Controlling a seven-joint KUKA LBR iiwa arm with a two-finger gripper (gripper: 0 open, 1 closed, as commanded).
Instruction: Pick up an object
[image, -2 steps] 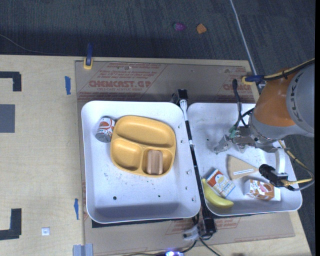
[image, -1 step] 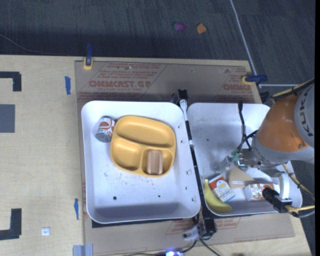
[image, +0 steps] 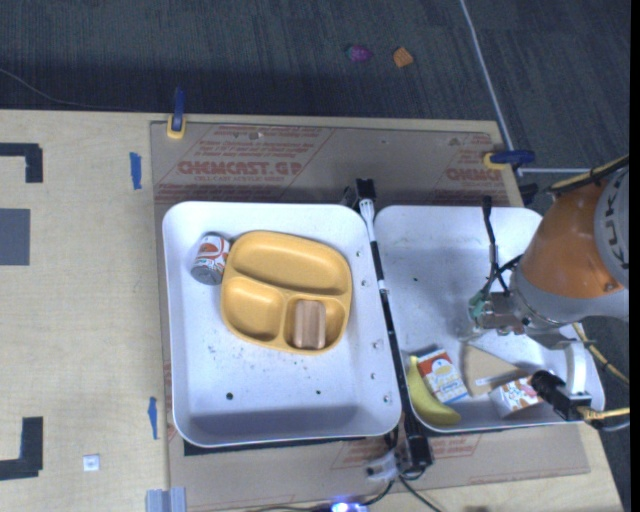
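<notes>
Camera view, looking down at a slant on the bench: two shallow white bins sit side by side on a brown board. The left bin (image: 200, 400) holds a yellow divided tray (image: 270, 275) with a brown block-shaped item (image: 307, 324) lying in its near-right compartment, and a small crushed can (image: 209, 258) touching the tray's far-left edge. The right bin (image: 430, 250) holds the likelier candidates for the pick: a banana (image: 428, 398) lying against the near-left wall, a small orange-and-white carton (image: 442, 376) just beside it and touching or nearly touching it, a flat tan piece resembling cardboard (image: 488, 366) to its right, and a second small printed packet (image: 514, 396) near the near-right corner. The arm enters from the right, its orange band (image: 572, 250) above the right bin; the gripper (image: 497, 312) hangs over the middle-right of that bin, above the tan piece and apart from the carton. Whether its pincer is spread or pressed together cannot be told from here, and nothing is seen held by it. Handling judgement: the carton is probably light and fairly stiff, best taken across its narrow sides; its printed faces may be slick. The banana is soft and curved, bruises easily, and should be gripped mid-length with modest force. The flat tan piece offers little edge to pinch. The packet lies close to the bin wall, which may obstruct one side of the approach.
</notes>
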